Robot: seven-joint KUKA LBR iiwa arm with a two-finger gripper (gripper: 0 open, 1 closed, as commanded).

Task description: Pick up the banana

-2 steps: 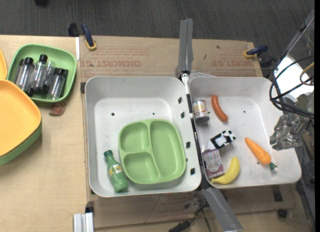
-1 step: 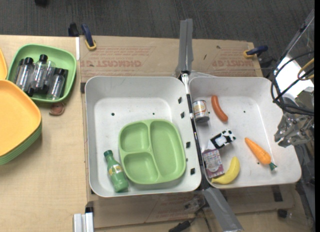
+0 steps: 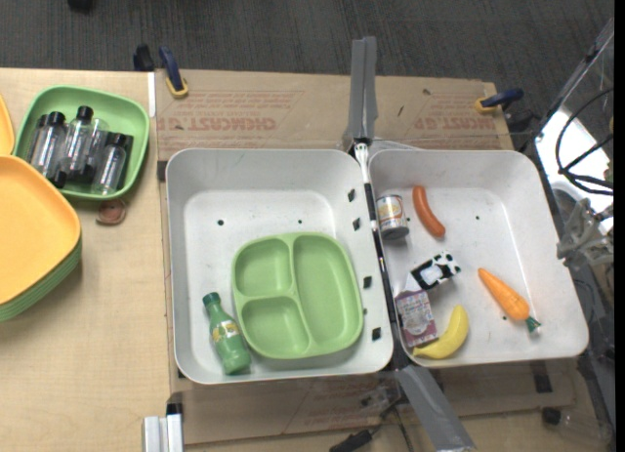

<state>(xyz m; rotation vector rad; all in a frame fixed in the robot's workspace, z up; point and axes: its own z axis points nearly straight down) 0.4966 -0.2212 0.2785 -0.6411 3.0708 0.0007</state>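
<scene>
The banana [image 3: 444, 335] lies at the right bin's [image 3: 518, 169] six o'clock, touching a small carton [image 3: 415, 314]. A carrot [image 3: 506, 296] sits at its two o'clock.

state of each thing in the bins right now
banana: lying flat, right bin's near edge, touching the pouch
pouch: lying flat
can: upright
sausage: lying flat
carrot: lying flat
green bottle: on its side, left bin
green divided plate: right way up
</scene>
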